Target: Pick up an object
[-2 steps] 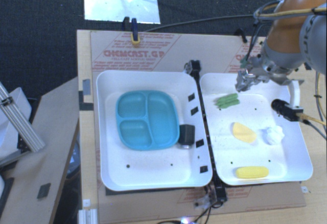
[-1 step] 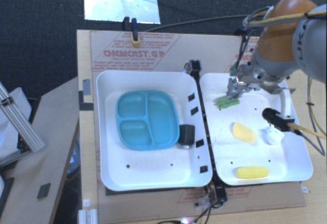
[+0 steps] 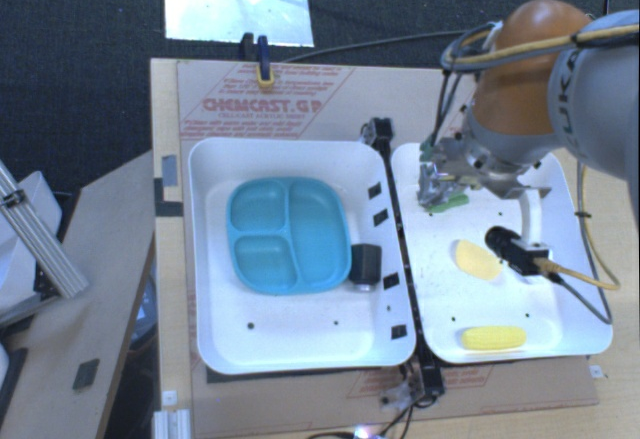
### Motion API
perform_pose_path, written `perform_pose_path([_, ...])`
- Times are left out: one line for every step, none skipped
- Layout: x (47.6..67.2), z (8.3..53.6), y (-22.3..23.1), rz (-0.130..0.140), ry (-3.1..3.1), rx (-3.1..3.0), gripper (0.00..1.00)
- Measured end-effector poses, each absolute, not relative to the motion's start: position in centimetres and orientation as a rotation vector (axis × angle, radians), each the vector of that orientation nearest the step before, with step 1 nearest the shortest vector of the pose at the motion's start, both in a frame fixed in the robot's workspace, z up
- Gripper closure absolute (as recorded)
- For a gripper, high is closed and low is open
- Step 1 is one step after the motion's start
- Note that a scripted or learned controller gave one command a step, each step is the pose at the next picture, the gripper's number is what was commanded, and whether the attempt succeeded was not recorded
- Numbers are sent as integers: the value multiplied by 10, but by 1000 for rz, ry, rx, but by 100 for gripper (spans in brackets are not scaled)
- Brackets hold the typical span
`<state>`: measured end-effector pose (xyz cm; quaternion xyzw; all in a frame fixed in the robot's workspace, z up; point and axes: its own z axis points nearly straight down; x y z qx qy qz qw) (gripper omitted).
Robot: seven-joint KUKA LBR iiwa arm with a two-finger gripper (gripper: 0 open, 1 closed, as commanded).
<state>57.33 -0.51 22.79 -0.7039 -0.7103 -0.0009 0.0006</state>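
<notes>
Step in hand: descent onto a green object at the back of the right bin.

The pincer (image 3: 437, 189) sits low over the right bin (image 3: 560, 332), at its rear left corner, with a small green object (image 3: 453, 199) directly at its tips; whether that object lies between the fingers or just beside them cannot be told, and the pincer's opening cannot be told either. A pale yellow piece (image 3: 477, 260) lies in front of the pincer, and a yellow corn cob (image 3: 493, 337) lies further forward, well apart. The arm (image 3: 560, 77) reaches in from the right, wrist bent downward. Judged next move: confirm closure on the green object, then lift vertically.
</notes>
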Motion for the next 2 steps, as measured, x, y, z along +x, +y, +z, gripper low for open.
perform_pose_path([556, 234, 41, -3, -2231, -2210, 100])
perform_pose_path([530, 220, 86, 0, -2229, -2210, 100])
